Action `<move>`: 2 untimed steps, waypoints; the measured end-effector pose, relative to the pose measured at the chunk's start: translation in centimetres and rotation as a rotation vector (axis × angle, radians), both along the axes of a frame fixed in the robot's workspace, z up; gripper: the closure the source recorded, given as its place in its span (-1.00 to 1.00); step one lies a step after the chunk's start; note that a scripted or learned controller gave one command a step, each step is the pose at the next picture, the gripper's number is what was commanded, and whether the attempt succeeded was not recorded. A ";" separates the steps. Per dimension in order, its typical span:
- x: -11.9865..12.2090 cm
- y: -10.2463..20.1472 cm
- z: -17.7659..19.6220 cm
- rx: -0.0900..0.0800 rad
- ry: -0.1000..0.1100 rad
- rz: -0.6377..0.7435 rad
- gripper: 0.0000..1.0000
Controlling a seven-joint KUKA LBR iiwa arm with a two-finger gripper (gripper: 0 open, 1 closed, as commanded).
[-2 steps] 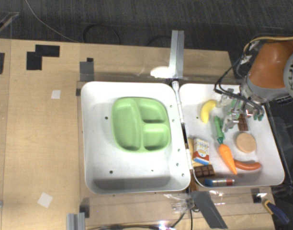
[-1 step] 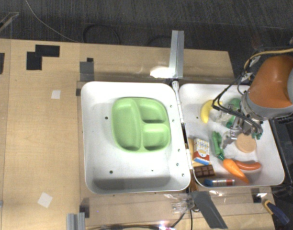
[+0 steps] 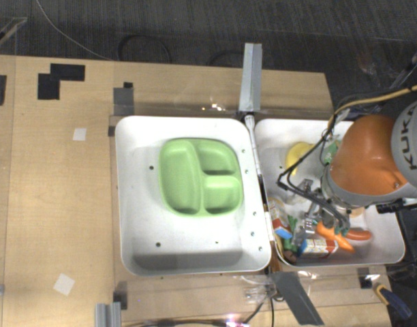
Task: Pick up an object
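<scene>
**Bench inventory: two white bins, arm over the right-hand one**

Landmark: the grey metal divider post that stands at the far edge of the bench, above the seam where the two bins meet.

- Left bin: shallow, white, on the near-left side of the post. It holds one green compartment tray, lying flat towards the bin's far half, with one long section on the side away from the post and two smaller sections on the side nearer it.
- Right bin: shallow, white, on the near-right side of the post, its edge touching the left bin along the seam.
- Arm: grey, with an orange band, reaching over the right bin from the side opposite the seam. Black cables loop along it.
- Gripper: low in the near half of the right bin, among the clutter. The spread of its jaws cannot be told; cables and the wrist housing cover them, and no object is seen between them.
- Yellow object: in the right bin's far half, near the seam, partly hidden by the arm.
- Orange object: in the right bin's near half, just beside the gripper.
- Small mixed items, blue and red among them: near corner of the right bin by the seam; too small to identify.
</scene>
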State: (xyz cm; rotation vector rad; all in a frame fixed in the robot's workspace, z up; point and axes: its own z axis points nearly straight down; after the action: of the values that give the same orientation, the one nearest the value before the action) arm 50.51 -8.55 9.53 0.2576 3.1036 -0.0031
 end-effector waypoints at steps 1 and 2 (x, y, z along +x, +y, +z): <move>-1.2 -5.6 -0.4 -0.005 0.005 0.161 -1.00; -1.2 -8.7 -0.4 -0.011 0.006 0.454 -1.00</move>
State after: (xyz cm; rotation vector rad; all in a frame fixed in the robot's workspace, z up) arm 49.34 -17.23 9.11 -0.4490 3.0872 -0.0118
